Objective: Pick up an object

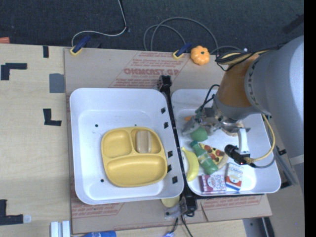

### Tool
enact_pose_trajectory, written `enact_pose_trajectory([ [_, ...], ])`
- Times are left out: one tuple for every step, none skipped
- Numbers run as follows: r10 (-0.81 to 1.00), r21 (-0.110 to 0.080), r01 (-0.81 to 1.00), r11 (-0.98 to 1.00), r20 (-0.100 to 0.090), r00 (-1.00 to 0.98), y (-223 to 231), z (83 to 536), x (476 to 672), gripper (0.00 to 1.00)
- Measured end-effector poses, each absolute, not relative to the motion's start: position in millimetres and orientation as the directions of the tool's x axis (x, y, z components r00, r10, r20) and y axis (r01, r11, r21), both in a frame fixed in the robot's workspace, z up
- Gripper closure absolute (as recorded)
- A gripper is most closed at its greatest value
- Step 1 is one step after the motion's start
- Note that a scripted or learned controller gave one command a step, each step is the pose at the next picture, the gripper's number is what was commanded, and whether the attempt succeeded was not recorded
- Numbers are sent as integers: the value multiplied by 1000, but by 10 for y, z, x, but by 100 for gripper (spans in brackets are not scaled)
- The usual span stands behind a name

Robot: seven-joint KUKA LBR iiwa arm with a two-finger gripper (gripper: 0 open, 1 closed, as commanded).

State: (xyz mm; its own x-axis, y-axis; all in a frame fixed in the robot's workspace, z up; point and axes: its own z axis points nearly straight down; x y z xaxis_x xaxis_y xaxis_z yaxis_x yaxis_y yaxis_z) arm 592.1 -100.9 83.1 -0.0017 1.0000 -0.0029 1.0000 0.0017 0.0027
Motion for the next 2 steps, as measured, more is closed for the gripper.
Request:
enact_pose_trajectory([
  [1000,5,1000,2,-2,-2,-1011,966,5938,100],
  [1000,9,1000,10,3,-10,-240,1905,6040,100],
])
